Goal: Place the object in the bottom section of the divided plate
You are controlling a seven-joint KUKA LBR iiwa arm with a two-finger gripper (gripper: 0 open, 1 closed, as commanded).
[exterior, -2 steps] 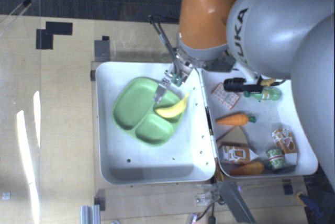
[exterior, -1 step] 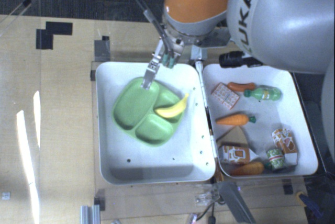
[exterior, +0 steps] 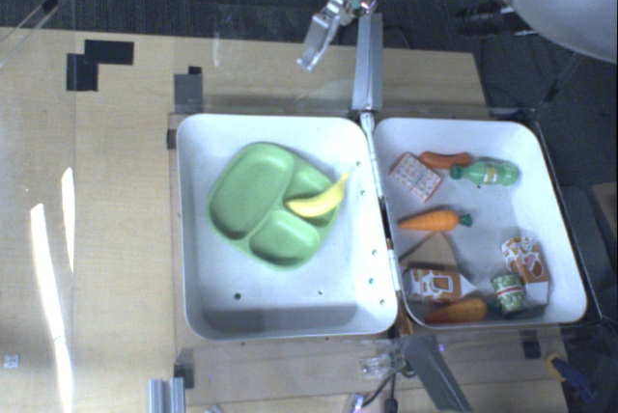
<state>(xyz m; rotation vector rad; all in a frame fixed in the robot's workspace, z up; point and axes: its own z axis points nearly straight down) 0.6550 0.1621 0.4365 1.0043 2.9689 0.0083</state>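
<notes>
The banana (exterior: 321,198) is lying on the green plate (exterior: 253,199) in the left bin (exterior: 198,237), sitting over the plate's right side. It's across the ridge between the upper right section and the bottom one, with its tip poking past the plate's right rim toward the bin wall. So it touches the plate, but it isn't sitting cleanly inside the bottom section, which is the little pocket at the lower right of the plate.

The plate itself is tilted a bit in the bin, more or less in the middle, with bare white floor below it.

The end effector (exterior: 319,37) is way up above the far edge of the left bin, over the worktop (exterior: 106,208), well apart from the banana. Nothing is between its fingers. They point down and left, and I honestly can't tell how wide they stand from this angle.

The right bin (exterior: 570,252) has the leftover stuff: a waffle (exterior: 415,176) at the top left, a green bottle (exterior: 486,173) beside it, a carrot (exterior: 431,221) in the middle, a small carton (exterior: 436,284) lower down, plus a can (exterior: 507,292) near the bottom right corner.
</notes>
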